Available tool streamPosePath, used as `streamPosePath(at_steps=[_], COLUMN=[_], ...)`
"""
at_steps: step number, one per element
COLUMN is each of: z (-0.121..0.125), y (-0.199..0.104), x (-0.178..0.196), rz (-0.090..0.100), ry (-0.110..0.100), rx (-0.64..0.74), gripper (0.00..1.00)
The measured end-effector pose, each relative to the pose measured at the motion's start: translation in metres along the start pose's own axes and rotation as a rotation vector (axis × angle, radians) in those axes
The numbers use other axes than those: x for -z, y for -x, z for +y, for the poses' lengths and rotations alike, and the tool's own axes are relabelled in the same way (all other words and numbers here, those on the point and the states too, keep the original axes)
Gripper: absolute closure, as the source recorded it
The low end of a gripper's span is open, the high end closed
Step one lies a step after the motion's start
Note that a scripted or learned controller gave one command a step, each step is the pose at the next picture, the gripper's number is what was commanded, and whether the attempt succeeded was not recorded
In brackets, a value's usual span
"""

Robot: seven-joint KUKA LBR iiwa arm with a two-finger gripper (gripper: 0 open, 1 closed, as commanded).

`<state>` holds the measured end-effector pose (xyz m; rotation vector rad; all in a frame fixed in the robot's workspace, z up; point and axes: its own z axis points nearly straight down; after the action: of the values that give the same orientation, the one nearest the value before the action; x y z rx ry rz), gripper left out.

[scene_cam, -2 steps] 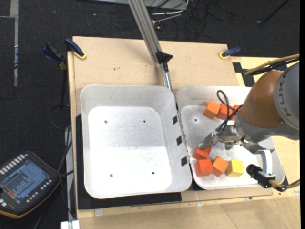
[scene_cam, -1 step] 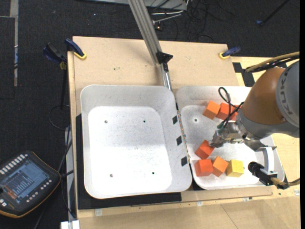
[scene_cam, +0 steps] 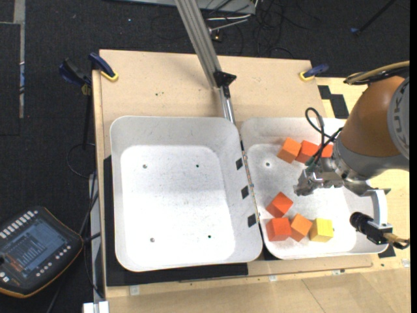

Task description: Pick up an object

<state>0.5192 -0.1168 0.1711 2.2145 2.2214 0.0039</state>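
Note:
Several blocks lie in the right bin. An orange block and a red-orange block sit together near its far side. A red-orange block lies alone near the middle. At the near side, a red block, an orange block and a yellow block form a row. My gripper hangs over the bin's middle, between the far pair and the near row and just right of the lone block. I see nothing held in it.
The left bin lies beside the right one. A slanted metal pole ends at the bins' shared far edge. A teach pendant sits off the bench at bottom left. Clamps hold the board's far corners.

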Motion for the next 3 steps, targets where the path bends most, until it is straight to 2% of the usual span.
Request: streamPosePath(at_steps=[1, 3], z=[0.002, -0.016], y=[0.000, -0.114], x=[0.038, 0.038], rz=[0.000, 0.004], ry=[0.001, -0.007], rx=[0.000, 0.005], gripper=[1.00, 1.00])
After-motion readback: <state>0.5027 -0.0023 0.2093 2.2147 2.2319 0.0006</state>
